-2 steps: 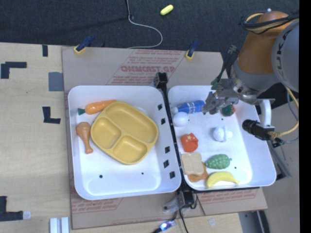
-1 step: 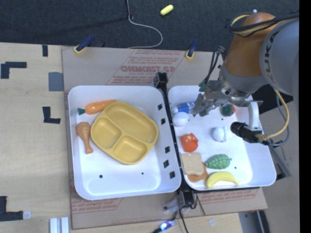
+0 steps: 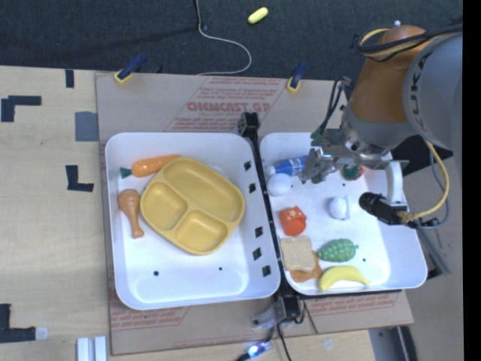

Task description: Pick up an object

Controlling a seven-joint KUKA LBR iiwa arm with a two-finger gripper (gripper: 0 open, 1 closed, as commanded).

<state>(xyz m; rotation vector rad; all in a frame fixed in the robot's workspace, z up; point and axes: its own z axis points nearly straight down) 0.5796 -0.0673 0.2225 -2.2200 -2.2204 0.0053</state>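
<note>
Dark carpet is showing beyond the far edge of the wooden table (image 3: 45,201); cardboard (image 3: 218,111) is lying under two white bins; a yellow item (image 3: 258,15) is resting on the carpet; the left bin (image 3: 120,262) is holding a yellow divided plate (image 3: 192,204), a toy carrot (image 3: 154,165) and a drumstick (image 3: 131,211), with bare floor along its near edge; the right bin (image 3: 402,265) is crowding a blue bottle (image 3: 289,165), tomato (image 3: 293,219), white ball (image 3: 338,208), bread slice (image 3: 299,255), green fruit (image 3: 337,250) and banana (image 3: 343,278); the pincer (image 3: 322,165) is hanging just beside the bottle, whether parted or closed I cannot tell.
</note>
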